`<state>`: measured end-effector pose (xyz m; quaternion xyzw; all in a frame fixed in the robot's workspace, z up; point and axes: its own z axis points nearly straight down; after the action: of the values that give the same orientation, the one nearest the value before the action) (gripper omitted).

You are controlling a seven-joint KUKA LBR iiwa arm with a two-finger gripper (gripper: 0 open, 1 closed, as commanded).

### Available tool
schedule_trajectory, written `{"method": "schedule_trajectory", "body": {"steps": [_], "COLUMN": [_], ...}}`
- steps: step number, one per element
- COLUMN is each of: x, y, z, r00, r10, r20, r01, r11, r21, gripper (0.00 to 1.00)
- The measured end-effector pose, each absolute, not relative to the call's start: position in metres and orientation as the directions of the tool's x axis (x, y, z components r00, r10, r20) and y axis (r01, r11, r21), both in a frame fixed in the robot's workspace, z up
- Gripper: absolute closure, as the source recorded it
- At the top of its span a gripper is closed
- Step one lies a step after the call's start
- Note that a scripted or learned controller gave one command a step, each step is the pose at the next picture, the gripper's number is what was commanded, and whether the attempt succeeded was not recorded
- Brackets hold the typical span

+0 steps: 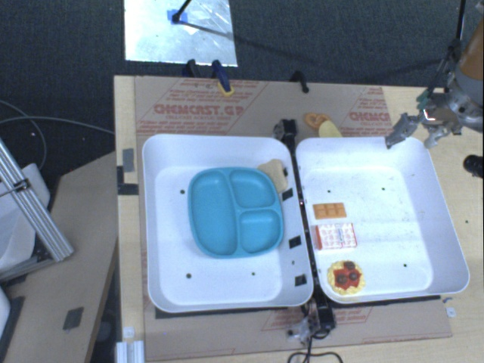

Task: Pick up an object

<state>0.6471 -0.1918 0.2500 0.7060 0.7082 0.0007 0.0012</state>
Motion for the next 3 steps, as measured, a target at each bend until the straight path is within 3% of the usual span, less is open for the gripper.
{"method": "schedule_trajectory", "body": {"steps": [1,2,3], "x": [0.628,0.632,0.674], "y": [-0.207,-0.208,-0.140], "z": [0.082,0.100,0.263], "r00": [0.000,-0.004,-0.012], "r10": [1.000,1.000,1.000], "r20": [-0.001,-0.007,-0.003], "r01": [1.000,1.000,1.000], "r11": [0.000,0.004,0.012], "r21": [0.006,0.014,0.024], "gripper": [0.00,1.00,1.00]}}
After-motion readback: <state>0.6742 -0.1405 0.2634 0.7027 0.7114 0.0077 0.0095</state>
